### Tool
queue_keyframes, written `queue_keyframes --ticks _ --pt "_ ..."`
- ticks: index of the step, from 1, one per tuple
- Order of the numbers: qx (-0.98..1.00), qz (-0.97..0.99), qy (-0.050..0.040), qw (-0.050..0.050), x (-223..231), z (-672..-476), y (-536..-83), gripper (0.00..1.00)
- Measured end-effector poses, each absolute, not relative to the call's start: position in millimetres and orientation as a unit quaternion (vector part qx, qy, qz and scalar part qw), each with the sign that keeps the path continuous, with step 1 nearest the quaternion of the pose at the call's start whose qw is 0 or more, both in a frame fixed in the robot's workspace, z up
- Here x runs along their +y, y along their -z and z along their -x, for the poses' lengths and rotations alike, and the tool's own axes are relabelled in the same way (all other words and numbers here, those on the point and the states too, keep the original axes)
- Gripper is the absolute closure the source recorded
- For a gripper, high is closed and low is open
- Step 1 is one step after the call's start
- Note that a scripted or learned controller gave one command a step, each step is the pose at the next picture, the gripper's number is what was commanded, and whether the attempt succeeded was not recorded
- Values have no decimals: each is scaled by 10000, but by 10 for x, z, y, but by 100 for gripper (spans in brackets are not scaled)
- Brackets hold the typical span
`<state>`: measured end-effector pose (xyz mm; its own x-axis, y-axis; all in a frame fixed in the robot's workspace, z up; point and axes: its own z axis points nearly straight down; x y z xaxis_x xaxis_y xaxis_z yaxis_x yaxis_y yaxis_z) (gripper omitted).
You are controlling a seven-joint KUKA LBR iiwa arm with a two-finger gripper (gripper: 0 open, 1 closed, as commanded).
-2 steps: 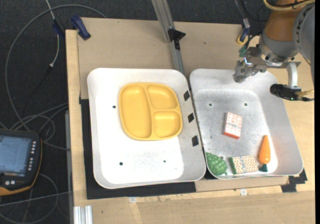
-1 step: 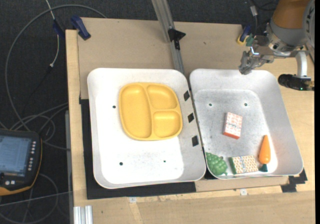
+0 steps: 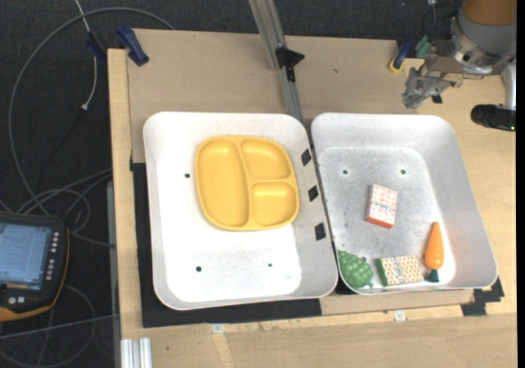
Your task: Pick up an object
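In the right bin (image 3: 459, 161) lie a small orange and white box (image 3: 382, 206) near the middle, an orange carrot (image 3: 434, 247) at the lower right, a patterned green and orange box (image 3: 400, 270) along the front wall, and a green bunch of grapes (image 3: 355, 269) in the front left corner. My gripper (image 3: 420, 93) hangs above the bench beyond the right bin's far edge, well away from all of them, with nothing between its fingers. The left bin (image 3: 164, 219) holds a yellow divided plate (image 3: 246, 182).
A metal post (image 3: 269, 22) slants up from between the two bins. Blue clamps (image 3: 131, 45) sit at the bench's far corners. A tablet (image 3: 29, 264) and cables lie on the floor to the left. Black clips (image 3: 312, 193) line the seam between the bins.
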<state>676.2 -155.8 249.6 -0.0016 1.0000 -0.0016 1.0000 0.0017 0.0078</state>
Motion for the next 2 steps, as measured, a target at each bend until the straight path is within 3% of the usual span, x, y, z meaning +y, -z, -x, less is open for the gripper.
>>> queue_keyframes --ticks 2 --pt "7091 -7051 1 -21 -462 -6496 -2359 100"
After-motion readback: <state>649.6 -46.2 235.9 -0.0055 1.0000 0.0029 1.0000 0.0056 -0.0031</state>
